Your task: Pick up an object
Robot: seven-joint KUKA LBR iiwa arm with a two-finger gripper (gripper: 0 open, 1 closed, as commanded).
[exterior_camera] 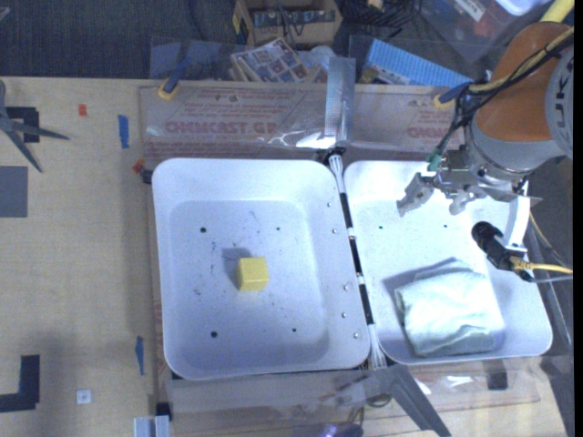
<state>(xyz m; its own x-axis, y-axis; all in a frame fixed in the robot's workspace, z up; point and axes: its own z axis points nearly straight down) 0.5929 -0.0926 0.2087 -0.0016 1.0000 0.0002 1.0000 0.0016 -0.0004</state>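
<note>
A small yellow block [253, 273] lies near the middle of the left bin [182, 198]. A crumpled white cloth or bag [451, 311] rests in the front part of the right bin [383, 189]. My gripper [435, 195] hangs over the back of the right bin, well above and behind the cloth. Its two fingers are spread apart with nothing between them. The grey arm with the orange band [524, 80] comes in from the upper right.
A clear plastic sheet with red lettering [246, 121] lies along the back of both bins. Cables and a black connector [496, 244] hang beside the wrist on the right. Bare wooden bench [64, 271] extends left of the bins.
</note>
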